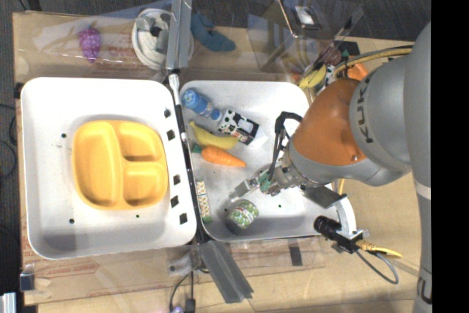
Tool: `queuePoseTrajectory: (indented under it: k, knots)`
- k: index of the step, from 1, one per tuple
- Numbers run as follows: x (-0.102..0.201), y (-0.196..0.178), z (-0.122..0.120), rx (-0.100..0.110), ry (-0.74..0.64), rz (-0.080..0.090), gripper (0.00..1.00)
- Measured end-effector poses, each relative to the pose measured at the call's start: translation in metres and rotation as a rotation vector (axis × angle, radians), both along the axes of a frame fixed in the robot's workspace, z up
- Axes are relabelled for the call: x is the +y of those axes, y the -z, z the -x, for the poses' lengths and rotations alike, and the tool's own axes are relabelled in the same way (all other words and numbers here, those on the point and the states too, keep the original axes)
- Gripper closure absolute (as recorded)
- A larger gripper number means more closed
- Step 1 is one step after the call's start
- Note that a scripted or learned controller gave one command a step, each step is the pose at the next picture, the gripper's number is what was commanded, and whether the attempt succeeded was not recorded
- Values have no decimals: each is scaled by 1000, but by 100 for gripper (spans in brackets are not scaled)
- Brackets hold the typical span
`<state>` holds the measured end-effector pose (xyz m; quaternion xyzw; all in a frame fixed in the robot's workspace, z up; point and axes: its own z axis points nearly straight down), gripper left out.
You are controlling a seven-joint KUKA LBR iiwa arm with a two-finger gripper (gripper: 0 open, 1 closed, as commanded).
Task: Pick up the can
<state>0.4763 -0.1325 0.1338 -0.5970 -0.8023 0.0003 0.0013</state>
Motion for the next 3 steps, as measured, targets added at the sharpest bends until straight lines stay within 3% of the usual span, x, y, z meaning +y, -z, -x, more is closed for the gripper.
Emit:
queuePoseTrajectory:
  k: [1, 2, 3]
  knots:
    - [36, 7, -56, 1, -77, -1, 0]
    - [8, 2, -16, 1, -109, 0, 0]
    - [27, 41, -1, -6, -145, 7, 0]
